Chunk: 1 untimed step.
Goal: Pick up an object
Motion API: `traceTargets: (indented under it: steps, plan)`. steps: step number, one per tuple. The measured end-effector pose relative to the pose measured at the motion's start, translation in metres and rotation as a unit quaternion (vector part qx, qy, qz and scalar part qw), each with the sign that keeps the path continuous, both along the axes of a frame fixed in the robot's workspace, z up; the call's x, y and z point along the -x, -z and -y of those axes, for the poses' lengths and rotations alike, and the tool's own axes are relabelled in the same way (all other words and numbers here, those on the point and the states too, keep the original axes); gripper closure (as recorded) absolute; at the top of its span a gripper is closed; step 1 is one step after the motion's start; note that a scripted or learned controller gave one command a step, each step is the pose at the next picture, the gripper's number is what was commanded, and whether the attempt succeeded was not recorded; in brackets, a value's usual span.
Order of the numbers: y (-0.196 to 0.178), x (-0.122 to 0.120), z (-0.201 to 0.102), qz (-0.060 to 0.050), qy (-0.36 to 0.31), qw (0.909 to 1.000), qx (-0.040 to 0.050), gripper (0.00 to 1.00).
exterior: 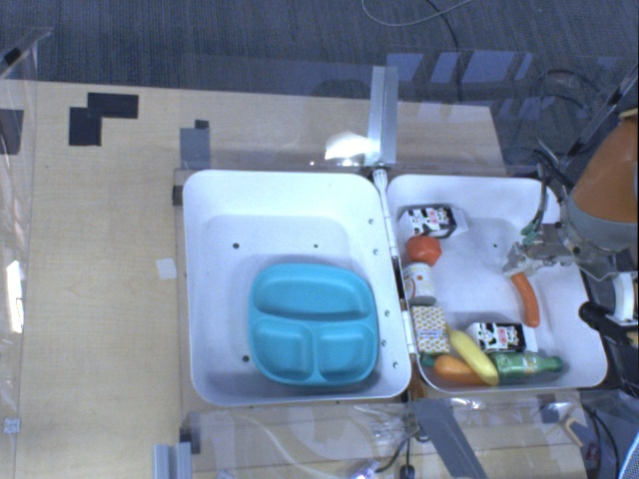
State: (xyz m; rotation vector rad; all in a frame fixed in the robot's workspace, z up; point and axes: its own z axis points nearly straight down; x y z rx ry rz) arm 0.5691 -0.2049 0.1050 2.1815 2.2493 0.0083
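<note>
The pincer [527, 250] hangs low over the right bin [479, 198], close to its right wall, at the end of the grey arm [609, 193] with its orange band. Its metal tips are small and blurred, so I cannot tell how wide it stands, and nothing shows clearly between them. Just below the tips lies an orange carrot [526, 299], near or touching them. Further down, along the bin's near edge, sit a small black-and-white carton [497, 336], a green bottle [527, 366], a yellow banana [472, 355] and an orange fruit [454, 369] partly under the banana. By the left wall are a patterned box [429, 328], a bottle with a red cap [421, 262] and a second black-and-white carton [429, 221]. The left bin [230, 203] holds a blue divided tray [314, 322]. Both bins rest on the wooden counter [90, 297].
</note>
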Motion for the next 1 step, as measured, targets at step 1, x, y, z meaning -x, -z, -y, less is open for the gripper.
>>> traceTargets:
  steps: [1]
  plan:
    - [-0.1036,-0.0542,-0.0488,-0.002,0.056,0.9984,-0.0007,1.0]
